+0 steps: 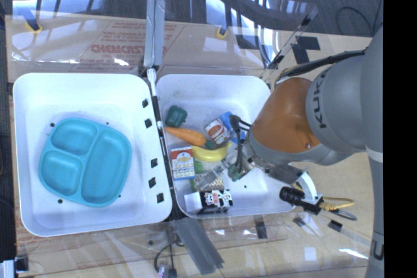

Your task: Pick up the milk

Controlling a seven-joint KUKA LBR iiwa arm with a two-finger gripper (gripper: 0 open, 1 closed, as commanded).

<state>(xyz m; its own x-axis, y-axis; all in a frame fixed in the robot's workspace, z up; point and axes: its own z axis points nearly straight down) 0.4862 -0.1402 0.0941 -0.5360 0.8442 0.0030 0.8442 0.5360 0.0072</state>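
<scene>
pincer [233, 169]: low in right bin [251, 84], over clutter, finger state can't tell | milk [214, 200]: black-white carton at the bin's near wall, just below pincer | banana [210, 153] beside

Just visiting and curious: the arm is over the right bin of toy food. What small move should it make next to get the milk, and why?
Probably a short shift toward the near edge of the bin. The gripper sits by the banana, while the black-and-white carton, likely the milk, lies apart from it, nearer the camera.
</scene>
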